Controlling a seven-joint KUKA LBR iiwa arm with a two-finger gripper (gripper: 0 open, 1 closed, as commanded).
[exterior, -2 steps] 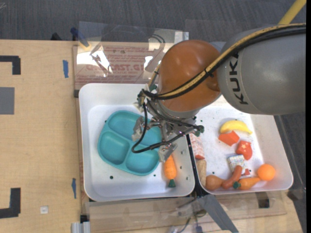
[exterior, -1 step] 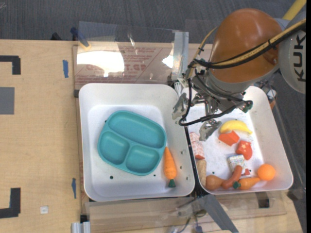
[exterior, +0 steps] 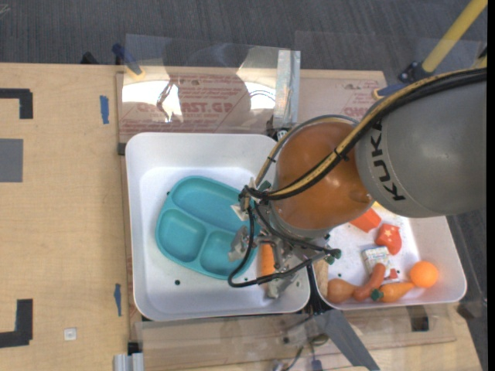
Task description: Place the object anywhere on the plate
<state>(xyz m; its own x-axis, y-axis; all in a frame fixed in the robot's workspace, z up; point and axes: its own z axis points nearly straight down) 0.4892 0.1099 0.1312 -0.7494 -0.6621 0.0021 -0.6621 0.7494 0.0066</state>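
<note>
Fingers (exterior: 240, 243) look pinched on a small orange carrot (exterior: 267, 258), lower centre of frame, just right of the teal plate (exterior: 186, 226). The gripper (exterior: 265, 264) should shift left until it's squarely over a compartment, go low, then let go gently so nothing rolls off.

Orange carrot (exterior: 267, 258) beside teal plate (exterior: 186, 226)

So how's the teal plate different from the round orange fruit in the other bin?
The teal plate is wide, flat and split into compartments; the orange fruit is small and round. The plate lies in the left bin, the fruit in the right bin among other toy foods. Both rest untouched.
</note>
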